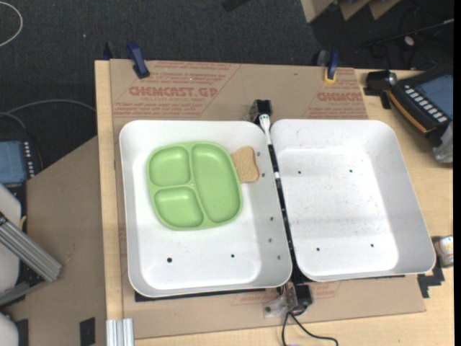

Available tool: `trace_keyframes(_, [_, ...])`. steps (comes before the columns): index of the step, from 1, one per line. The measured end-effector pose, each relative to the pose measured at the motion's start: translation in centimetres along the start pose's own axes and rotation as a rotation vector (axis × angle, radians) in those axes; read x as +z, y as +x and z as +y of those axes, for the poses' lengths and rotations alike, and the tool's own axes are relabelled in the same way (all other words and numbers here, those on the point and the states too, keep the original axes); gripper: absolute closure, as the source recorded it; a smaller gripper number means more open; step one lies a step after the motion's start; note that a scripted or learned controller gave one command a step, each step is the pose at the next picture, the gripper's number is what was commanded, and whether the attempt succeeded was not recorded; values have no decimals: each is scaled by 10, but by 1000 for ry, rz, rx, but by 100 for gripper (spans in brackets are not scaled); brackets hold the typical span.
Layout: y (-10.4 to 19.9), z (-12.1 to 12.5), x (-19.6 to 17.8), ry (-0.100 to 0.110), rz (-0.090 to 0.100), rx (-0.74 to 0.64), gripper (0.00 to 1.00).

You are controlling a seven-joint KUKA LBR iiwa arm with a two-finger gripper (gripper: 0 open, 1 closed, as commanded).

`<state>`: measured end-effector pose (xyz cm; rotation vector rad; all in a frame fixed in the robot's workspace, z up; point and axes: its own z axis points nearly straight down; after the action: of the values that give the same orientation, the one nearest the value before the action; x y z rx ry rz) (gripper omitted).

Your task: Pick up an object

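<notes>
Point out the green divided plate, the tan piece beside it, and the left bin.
Green divided plate [193, 185]: camera view, on the ridge where its three compartments meet.
Tan piece [246, 165]: camera view, middle of its top face.
Left bin [216, 254]: camera view, bare floor below the plate.

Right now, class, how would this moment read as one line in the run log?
left bin: green divided plate, tan sponge-like piece touching plate's right edge | right bin: beside it | pick: not yet done
</notes>
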<state>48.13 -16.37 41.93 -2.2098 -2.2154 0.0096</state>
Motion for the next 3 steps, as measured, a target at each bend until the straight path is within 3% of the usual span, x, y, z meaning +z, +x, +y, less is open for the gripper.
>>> trace_keyframes(1, [35, 7, 79, -4, -1, -1, 100])
trace_keyframes(2, [-29, 33, 15, -23, -11, 7, 100])
trace_keyframes(3, [96, -2, 32, -10, 0, -10, 100])
